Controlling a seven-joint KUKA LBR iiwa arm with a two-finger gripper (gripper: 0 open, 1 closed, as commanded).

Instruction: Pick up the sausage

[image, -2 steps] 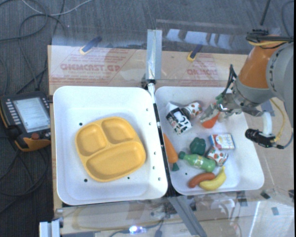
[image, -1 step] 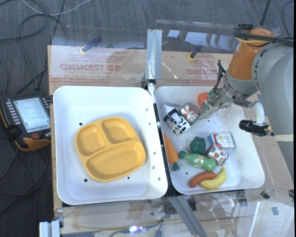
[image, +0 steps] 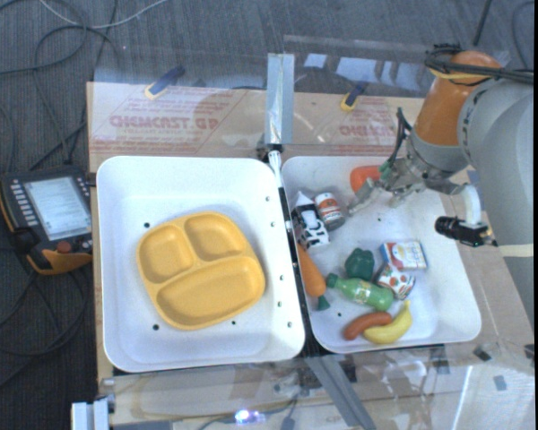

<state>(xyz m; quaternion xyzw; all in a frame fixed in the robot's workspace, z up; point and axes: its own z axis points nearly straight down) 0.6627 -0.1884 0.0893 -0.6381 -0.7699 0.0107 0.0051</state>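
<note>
The sausage (image: 367, 323) lies at the near edge of the right bin (image: 448, 321), touching the banana (image: 388, 325) and just below the green bottle (image: 363, 290). Well up the bin from the sausage, the gripper (image: 366, 195) hangs near the can (image: 328, 210); its fingers look slightly spread, with nothing between them. A carrot (image: 311, 272) lies left of the sausage along the bin's wall. Further left, the other bin (image: 125, 330) holds a yellow tray (image: 202, 269).
</note>
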